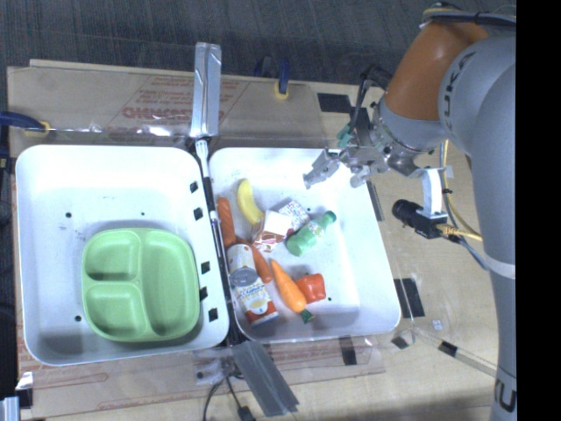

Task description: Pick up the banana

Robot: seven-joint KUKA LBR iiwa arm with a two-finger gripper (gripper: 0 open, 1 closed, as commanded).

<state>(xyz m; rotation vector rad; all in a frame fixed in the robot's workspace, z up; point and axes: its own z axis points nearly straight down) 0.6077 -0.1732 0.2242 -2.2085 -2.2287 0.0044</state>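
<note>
Claw (337, 167) hangs over the far right part of the right bin (372, 274), and it carries nothing; between its two fingers I see only the white bin floor. They seem a little apart, but how wide they are open I cannot tell from this slanted view. The arm (456, 68) comes in from the right, so the claw sits on that side, up and to the right of the food and not above it.

The banana (249, 202) lies in the right bin, toward its left wall and its far end. It is short and yellow, with its length running from far to near. Just to its left is an orange carrot (226, 221), almost parallel with it. To its right is a small white packet (285, 216) and a green bottle (308, 233), which lies on its side. Nearer in the bin are a can (240, 261), a second carrot (287, 288), a red pepper (313, 286) and a small carton (256, 301).

The things are crowded along the left wall, so I judge that the claw must come down to the left with care, because the carrot is very near the banana. The fruit is not yet touched.

The left bin (44, 235) holds a green tray (140, 283) with sections. Both bins stand on the counter (438, 323).
</note>
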